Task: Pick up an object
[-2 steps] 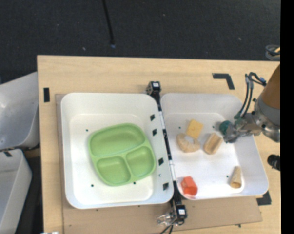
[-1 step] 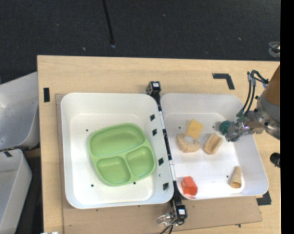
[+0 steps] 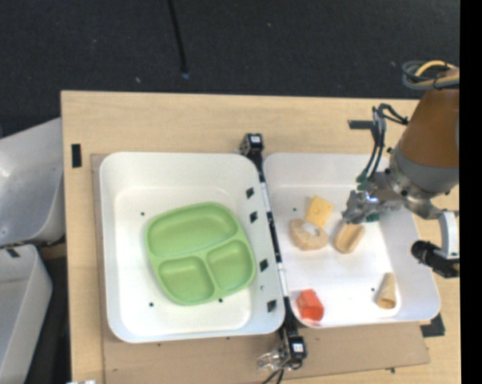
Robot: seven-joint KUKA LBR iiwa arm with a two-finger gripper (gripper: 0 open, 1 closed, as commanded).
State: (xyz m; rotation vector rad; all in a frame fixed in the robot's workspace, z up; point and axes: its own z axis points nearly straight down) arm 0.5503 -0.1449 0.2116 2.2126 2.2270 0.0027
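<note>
The right bin holds a yellow block, a pale ring-shaped pastry, a tan bread-like piece, a red-orange object near the front edge and a tan cone-shaped piece at the front right. My gripper hangs low over the right bin, just above the tan bread-like piece and to the right of the yellow block. Nothing shows between its tips.
The left bin bears a green divided plate with three compartments. A black-clipped divider runs between the bins. The arm's orange band and grey wrist fill the right side above the right bin.
</note>
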